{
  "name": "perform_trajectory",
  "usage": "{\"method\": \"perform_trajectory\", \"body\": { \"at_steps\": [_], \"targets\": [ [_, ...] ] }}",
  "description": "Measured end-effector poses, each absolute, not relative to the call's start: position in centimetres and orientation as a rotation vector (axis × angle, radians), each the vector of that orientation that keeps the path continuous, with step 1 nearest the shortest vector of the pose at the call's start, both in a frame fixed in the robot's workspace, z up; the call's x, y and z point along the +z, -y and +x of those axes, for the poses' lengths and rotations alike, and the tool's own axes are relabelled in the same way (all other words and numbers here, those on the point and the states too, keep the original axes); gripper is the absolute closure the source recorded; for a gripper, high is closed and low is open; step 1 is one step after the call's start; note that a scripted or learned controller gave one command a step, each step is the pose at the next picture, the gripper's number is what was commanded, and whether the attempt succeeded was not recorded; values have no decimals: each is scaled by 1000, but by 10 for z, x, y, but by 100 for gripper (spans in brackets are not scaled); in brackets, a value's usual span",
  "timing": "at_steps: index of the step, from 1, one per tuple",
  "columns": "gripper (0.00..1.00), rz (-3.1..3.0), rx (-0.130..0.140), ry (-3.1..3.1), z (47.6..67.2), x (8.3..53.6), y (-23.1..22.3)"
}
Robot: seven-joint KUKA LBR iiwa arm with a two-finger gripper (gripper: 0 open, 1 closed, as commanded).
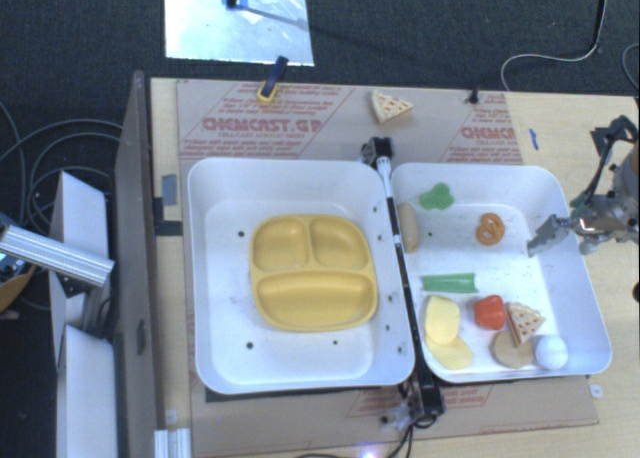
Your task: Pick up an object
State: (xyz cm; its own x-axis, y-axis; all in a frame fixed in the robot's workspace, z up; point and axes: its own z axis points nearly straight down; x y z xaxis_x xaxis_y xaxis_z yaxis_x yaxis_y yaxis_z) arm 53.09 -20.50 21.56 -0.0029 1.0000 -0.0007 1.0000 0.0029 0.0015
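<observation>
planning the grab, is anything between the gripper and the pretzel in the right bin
Nothing visible. The gripper sits at the right bin's right side, and the pretzel lies to its left across bare white floor. The nearest other items, the green leaf and green stick, lie off that line.

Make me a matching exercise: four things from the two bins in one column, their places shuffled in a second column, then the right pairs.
Things
1. yellow divided plate
2. pretzel
3. white egg
4. pizza slice toy

Places
A. outside both bins, on the board beyond them
B. near right corner of the right bin
C. middle of the left bin
D. far part of the right bin, close to the gripper

Pairs: 1-C, 2-D, 3-B, 4-A
</observation>
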Motion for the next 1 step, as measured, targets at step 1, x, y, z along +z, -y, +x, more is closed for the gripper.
{"method": "perform_trajectory", "body": {
  "at_steps": [1],
  "targets": [
    [0,2209,3,-2233,596,134,156]
  ]
}}
